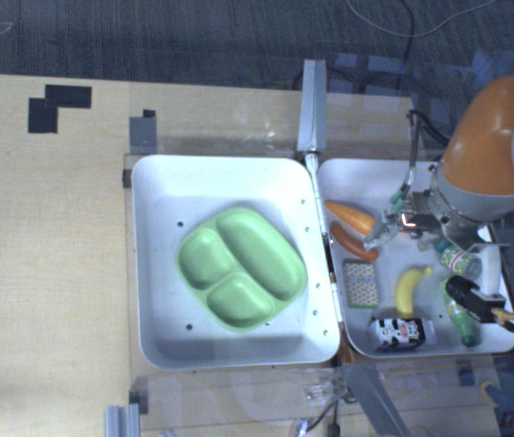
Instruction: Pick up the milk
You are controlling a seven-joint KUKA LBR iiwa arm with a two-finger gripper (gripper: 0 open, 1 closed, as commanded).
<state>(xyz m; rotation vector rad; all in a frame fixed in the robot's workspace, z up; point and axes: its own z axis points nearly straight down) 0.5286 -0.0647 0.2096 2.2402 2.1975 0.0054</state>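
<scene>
- milk lies flat near the front edge of the right bin, black-and-white carton, nothing on top of it
- banana just behind the milk, patterned sponge-like block to its left
- gripper low over the carrot and a red-orange piece, well apart from the milk; fingers open or closed: cannot tell
- green bottle at the bin's right
- left bin holds green divided plate

the wooden bench carries two shallow white bins side by side. the left bin sits just beside the right bin, their edges nearly touching (a metal bar rises behind that seam). black marks lie far left of the left bin.
</scene>
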